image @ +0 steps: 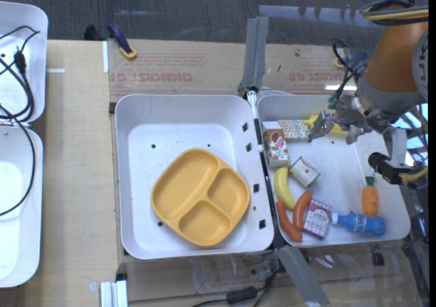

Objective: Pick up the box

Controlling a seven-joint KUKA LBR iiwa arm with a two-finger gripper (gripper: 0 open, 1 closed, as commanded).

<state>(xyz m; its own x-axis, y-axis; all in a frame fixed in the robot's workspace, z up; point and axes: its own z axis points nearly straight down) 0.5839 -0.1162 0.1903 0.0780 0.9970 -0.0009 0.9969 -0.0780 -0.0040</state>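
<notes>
Several boxes lie in the right bin (392, 231): a brown and red carton (275, 147) near its left wall, a speckled flat box (293, 128) behind that, a small tan box (304, 171) in the middle, and a red box (317, 220) at the front. My gripper (336, 130) hangs over the back of this bin, right of the speckled box, open with its fingers spread. A yellow object (332, 126) lies under it. None of the boxes sits between the fingers.
A banana (283, 188), a sausage (293, 217), a blue bottle (359, 223) and a carrot (369, 199) share the right bin. The left bin (136, 163) holds a yellow divided plate (200, 196). The bins' walls meet between them.
</notes>
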